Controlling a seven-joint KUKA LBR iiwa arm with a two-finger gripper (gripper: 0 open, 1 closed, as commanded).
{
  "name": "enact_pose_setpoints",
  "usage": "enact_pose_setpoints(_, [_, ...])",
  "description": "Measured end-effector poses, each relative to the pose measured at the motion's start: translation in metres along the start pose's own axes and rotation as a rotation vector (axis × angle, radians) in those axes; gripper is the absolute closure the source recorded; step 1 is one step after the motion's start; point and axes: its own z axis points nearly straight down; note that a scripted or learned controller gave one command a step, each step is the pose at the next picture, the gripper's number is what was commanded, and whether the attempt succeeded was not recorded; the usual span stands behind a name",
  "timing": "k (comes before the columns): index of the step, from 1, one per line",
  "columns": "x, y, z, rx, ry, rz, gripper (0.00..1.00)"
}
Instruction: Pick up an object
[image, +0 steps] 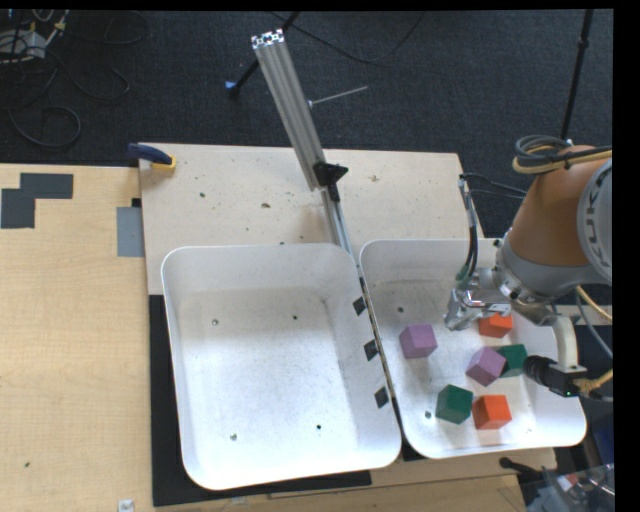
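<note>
Camera view puts the end effector (466, 312) low inside the right bin (420, 262), near its middle; whether it is spread or closed I cannot tell, and nothing shows in its grip. An orange block (495, 324) sits just beside it toward the arm. A purple cube (418, 340) lies just below-left of it, and a second purple block (486, 365), two green ones (454, 404) (514, 358) and another orange one (491, 411) lie further below.

You have: white bins (260, 262) x2 | purple cubes (418, 340) x2 | green cubes (454, 404) x2 | orange cubes (491, 411) x2
</note>
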Motion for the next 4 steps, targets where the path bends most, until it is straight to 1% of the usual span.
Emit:
enact_pose_setpoints(1, [-0.001, 0.001, -0.053, -0.002, 0.0, -0.004, 1.0])
enact_pose_setpoints(2, [-0.002, 0.002, -0.095, -0.001, 0.0, -0.005, 1.0])
enact_pose_setpoints(3, [0.045, -0.003, -0.097, 0.004, 0.003, -0.007, 1.0])
enact_pose_setpoints(4, [0.099, -0.016, -0.08, 0.006, 0.003, -0.007, 1.0])
